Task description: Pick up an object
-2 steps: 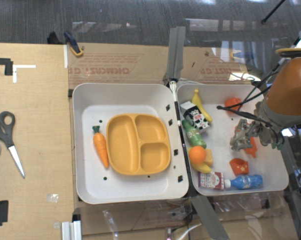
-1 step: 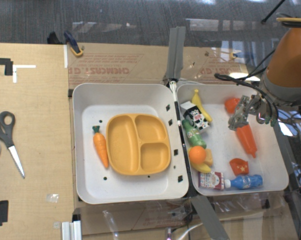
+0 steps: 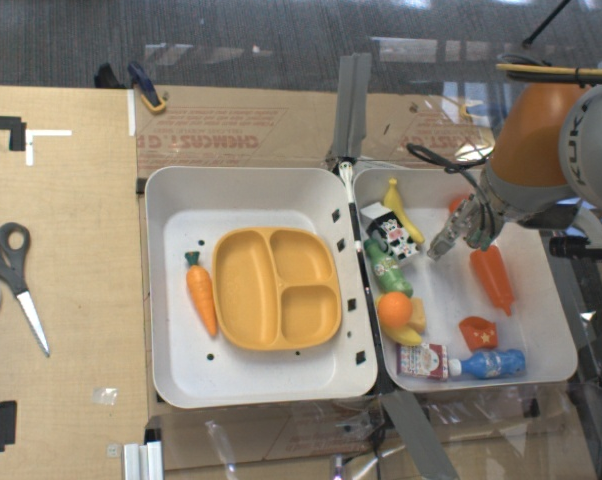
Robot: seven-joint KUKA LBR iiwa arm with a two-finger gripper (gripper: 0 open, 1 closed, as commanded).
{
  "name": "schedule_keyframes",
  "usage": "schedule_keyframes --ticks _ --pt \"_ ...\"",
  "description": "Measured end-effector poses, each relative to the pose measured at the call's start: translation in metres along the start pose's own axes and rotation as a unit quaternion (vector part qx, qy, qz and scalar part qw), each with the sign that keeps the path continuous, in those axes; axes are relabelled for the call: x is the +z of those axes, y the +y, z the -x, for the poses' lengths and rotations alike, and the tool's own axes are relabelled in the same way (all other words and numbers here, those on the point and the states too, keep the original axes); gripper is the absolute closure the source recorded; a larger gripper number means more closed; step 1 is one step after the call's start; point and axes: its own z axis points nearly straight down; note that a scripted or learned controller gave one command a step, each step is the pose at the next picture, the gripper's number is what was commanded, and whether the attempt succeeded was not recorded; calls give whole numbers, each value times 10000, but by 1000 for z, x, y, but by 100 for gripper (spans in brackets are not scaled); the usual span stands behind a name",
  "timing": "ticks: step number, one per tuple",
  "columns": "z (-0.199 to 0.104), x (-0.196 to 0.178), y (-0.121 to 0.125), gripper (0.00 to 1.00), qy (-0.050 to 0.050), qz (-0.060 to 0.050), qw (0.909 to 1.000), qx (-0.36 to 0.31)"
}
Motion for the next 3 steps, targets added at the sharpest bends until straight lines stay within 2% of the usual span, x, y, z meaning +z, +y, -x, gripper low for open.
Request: schedule_keyframes --ticks 1,2,3 --pt "7 5 57 100 -13 6 9882 1529" --pt "15 -1 -41 100 -10 5 9969 -782" --pt "-3 -112 22 100 -11 9 9976 -691"
